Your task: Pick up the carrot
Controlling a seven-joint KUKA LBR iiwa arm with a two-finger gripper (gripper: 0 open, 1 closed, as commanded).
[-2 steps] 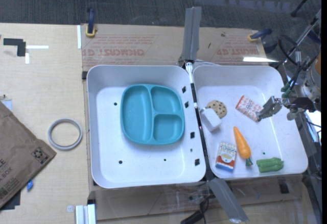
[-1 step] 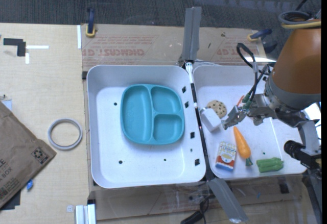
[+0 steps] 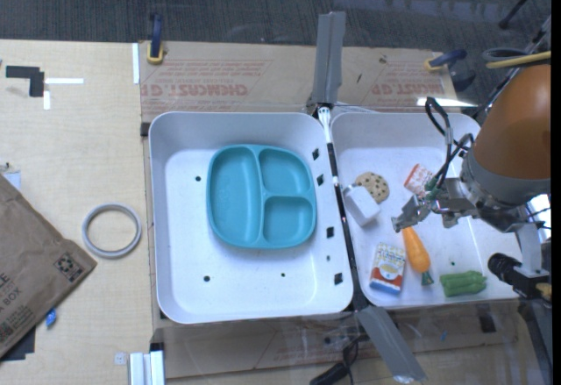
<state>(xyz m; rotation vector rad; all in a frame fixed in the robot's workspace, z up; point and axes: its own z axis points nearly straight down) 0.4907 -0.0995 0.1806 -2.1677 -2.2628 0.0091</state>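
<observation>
The grey arm [image 3: 517, 124], its orange band rounded toward the camera, reaches in from the right and bends steeply down, its wrist low, the gripper [image 3: 412, 218] pointing left with dark fingers [image 3: 405, 220] angled downward

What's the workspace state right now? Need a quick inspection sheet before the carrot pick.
Surface: two white bins side by side, left bin and right bin, on a cardboard-covered bench.
Job's things: carrot lies in the right bin, orange, green tip toward the near edge.
Clutter: cookie, white block, small carton, green vegetable, red-and-white packet; teal divided plate in the left bin.
Grippers: tool just above the carrot's top end; a grip is not evident.
Cables: black cable loops along the arm.
Surroundings: tape ring, cardboard box, clamps on the far edge.
</observation>
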